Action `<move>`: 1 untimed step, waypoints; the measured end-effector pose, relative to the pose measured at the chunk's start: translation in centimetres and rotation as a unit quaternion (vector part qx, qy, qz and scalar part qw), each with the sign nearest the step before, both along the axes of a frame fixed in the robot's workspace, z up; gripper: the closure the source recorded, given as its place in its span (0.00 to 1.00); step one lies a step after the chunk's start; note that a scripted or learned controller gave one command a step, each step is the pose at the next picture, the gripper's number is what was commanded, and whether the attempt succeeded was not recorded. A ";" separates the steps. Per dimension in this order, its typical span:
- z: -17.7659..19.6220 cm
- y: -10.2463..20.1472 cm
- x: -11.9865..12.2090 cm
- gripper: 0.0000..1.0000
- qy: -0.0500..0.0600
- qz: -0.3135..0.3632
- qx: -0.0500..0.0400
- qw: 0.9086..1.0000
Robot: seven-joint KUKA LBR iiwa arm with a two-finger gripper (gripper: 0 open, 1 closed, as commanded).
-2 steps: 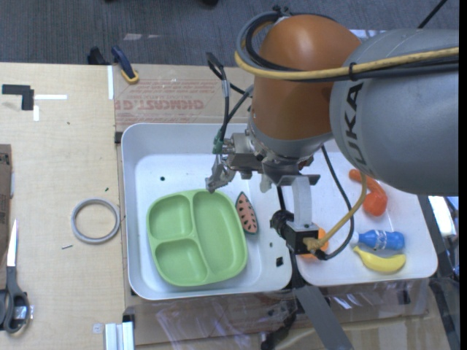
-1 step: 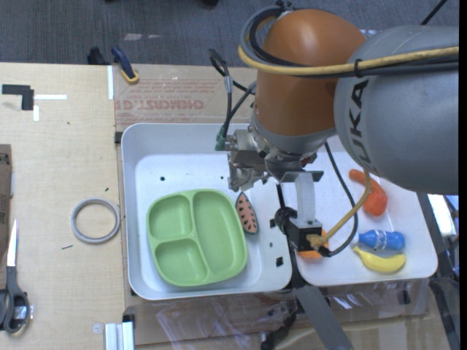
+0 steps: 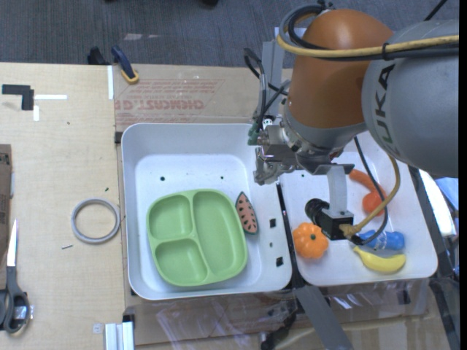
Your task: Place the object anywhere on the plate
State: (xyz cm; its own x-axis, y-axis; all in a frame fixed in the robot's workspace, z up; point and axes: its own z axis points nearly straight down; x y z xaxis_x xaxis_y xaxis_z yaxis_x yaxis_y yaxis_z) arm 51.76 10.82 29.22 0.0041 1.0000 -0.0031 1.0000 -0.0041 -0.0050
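Arm's orange wrist band [image 3: 339, 57] blocks the end effector [image 3: 271, 168] — can't tell its state. Plate [image 3: 197, 236] bare, 3 compartments; watermelon slice [image 3: 247, 213] beside it. Grasp likely still pending.

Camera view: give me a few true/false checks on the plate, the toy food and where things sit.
1. The green plate lies in the left bin. True.
2. The watermelon slice lies inside one of the plate's compartments. False: it lies on the bin floor by the plate's right rim.
3. The orange pumpkin is in the right bin. True.
4. The banana is on the plate. False: it is in the right bin, near the front right corner.
5. A roll of tape lies on the wooden bench left of the bins. True.
6. The plate has two compartments. False: it has three.
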 end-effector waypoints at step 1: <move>1.4 3.2 7.0 1.00 -0.001 0.002 0.000 1.000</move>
State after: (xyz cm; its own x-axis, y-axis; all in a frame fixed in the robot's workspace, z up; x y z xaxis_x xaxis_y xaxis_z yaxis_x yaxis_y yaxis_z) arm 58.75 14.06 30.59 0.0001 1.0000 -0.0029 1.0000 -0.0001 -0.0031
